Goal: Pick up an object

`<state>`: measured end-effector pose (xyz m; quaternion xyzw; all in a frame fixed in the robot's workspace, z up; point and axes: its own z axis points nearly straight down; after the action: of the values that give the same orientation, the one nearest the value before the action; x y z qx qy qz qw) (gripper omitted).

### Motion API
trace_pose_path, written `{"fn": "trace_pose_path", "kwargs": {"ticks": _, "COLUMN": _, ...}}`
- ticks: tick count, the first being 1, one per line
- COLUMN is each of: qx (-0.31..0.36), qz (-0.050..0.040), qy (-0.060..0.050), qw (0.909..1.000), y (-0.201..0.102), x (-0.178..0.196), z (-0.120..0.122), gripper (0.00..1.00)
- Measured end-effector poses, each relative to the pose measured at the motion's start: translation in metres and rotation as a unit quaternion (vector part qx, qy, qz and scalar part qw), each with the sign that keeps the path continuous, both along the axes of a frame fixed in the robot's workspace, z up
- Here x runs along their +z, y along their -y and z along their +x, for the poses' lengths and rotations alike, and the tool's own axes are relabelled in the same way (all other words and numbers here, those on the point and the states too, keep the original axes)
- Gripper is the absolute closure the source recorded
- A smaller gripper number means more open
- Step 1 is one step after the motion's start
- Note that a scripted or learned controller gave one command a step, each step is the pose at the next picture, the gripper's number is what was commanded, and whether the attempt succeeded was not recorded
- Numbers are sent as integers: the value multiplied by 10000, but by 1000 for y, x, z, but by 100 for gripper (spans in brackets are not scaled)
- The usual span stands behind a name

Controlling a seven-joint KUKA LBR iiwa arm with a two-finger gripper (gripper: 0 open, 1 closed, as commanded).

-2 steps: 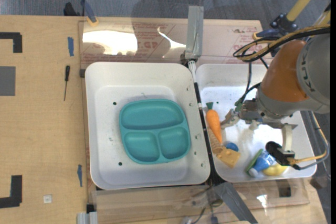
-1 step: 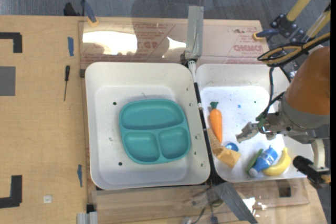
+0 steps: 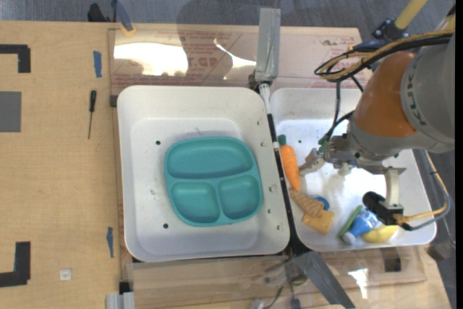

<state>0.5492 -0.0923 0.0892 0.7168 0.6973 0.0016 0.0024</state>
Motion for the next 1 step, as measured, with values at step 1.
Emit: {"fn": "trace_pose_path", "kwargs": {"ticks": 1, "qx": -141, "qz": 7, "qy": 4, "qw": 9999, "y": -5, "x": 98, "z": -68, "gripper": 0}}
